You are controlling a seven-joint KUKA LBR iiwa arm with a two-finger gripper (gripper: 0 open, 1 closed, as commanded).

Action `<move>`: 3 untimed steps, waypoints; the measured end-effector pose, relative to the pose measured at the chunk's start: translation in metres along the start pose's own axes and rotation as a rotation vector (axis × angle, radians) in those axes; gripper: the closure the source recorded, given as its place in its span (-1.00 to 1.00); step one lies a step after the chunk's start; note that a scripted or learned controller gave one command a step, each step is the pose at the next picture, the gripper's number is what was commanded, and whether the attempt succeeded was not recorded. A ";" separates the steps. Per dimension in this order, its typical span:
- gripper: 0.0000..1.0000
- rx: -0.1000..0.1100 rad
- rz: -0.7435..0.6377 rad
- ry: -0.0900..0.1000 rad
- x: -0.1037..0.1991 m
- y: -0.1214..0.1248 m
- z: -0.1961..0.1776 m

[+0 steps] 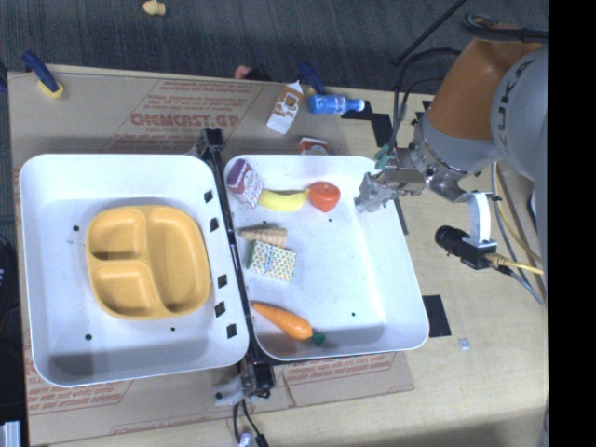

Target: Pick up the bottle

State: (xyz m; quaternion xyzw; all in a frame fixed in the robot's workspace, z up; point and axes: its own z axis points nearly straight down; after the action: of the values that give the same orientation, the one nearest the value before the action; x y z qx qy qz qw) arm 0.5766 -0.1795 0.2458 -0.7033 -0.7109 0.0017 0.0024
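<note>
A small blue bottle (331,105) lies on its side on the bench behind the right bin (396,277), outside both bins. My gripper (371,195) hangs over the right bin's far right corner, close to a red tomato (323,196). It sits well to the front and right of the bottle, and nothing shows between its tips.
The right bin also holds a purple-and-white carton (245,182), a banana (282,199), a wafer cone (264,237), a patterned box (272,261) and a carrot (284,321). A yellow divided plate (149,259) lies in the left bin (37,250). A small carton (284,110) lies beside the bottle.
</note>
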 end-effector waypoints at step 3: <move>1.00 -0.002 -0.163 0.001 -0.026 -0.100 0.074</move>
State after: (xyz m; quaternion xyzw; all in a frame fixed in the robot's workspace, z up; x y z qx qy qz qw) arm 0.4763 -0.2067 0.1726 -0.6430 -0.7659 0.0004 0.0022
